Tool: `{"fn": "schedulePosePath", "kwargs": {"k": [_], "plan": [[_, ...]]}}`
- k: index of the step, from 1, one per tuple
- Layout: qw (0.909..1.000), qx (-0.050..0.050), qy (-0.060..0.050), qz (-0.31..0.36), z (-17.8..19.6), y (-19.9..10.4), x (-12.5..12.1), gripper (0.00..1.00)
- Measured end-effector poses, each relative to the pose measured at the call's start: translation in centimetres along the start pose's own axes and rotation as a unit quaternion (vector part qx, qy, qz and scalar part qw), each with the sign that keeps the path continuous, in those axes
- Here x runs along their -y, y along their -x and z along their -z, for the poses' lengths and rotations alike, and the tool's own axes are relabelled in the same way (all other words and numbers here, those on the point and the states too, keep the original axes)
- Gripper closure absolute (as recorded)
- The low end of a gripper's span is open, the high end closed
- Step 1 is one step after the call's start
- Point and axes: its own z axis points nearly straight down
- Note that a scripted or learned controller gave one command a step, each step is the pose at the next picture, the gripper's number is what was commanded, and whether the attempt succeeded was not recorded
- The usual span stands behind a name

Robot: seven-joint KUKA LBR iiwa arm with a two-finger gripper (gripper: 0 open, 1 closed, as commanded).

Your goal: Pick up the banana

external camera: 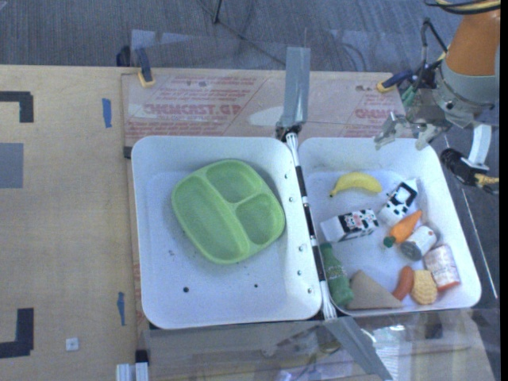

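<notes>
Nearest the camera, packed along the right bin's [468, 288] front: a green bottle [335, 275], a carrot [404, 281], small packets. Farther back, alone on bare white near the rear wall: the banana [355, 183], curved, lying flat, ends down. Probably light, smooth-skinned, slightly soft; best pinched across the thick middle. Beyond, above the rear rim: the gripper [406, 132], fingers spread, gripping nothing.

Smooth glossy plastic for the yellow banana [356, 183], matt green plastic for the divided plate [228, 210], pale bare wood for the table [59, 221].
</notes>
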Motion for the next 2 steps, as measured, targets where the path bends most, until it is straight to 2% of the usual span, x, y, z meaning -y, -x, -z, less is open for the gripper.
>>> {"fn": "schedulePosePath", "kwargs": {"k": [1,2], "plan": [[0.9652,0.000,-0.003,0.261,-12.3,-3.9,-0.1,0.00],[0.9613,0.001,0.004,0.275,-12.7,-3.6,2.6,0.00]]}}
